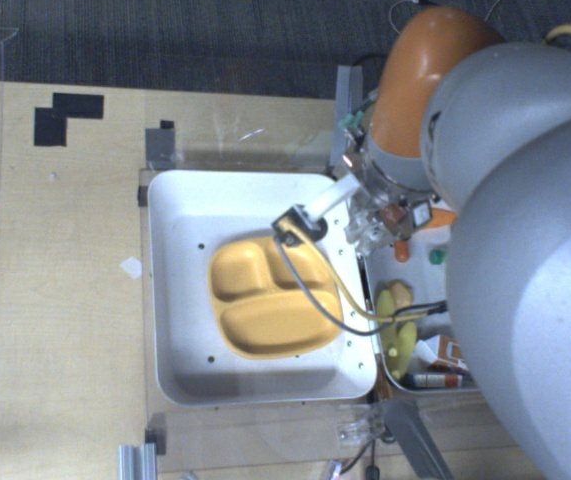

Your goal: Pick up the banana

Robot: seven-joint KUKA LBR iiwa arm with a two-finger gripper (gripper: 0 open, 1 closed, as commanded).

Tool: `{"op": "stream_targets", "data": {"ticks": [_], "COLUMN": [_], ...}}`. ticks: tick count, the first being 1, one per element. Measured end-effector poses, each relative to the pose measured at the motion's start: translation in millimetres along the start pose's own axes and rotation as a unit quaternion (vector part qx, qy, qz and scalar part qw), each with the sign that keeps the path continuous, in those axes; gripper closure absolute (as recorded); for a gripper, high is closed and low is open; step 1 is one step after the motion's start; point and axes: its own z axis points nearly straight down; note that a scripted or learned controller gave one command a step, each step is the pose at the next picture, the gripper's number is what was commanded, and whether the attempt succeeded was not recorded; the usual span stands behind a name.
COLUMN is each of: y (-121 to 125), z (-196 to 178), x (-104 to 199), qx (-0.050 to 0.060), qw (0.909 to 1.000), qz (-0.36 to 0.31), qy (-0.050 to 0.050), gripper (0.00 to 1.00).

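A yellow-green fruit that looks like the banana (399,330) lies at the left edge of the right bin (393,376), partly crossed by the yellow cable. My gripper (373,226) hangs over the wall between the two bins, above and behind the banana and apart from it. The grey arm and its orange band cover most of the right bin. I see nothing held in the gripper.
A yellow divided plate (265,303) lies in the left bin (180,268). In the right bin, a small orange thing (402,251) and a green one (435,258) sit near the gripper. A marker (437,379) and a small red-and-white box (452,352) lie by the front wall.
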Motion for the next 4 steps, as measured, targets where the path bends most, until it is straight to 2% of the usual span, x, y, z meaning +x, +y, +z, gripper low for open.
{"op": "stream_targets", "data": {"ticks": [1,2,3,4], "y": [-85,-148,-149,-145], "z": [67,101,102,166], "x": [-27,12,12,17], "qx": [0.001,0.001,0.001,0.002], "qw": [0.9995,0.9875,0.9876,0.9952], "qz": [-0.032,0.157,0.157,0.097], "qy": [-0.001,0.001,0.0,0.014], "gripper": [1.0,1.0,0.0,0.0]}}
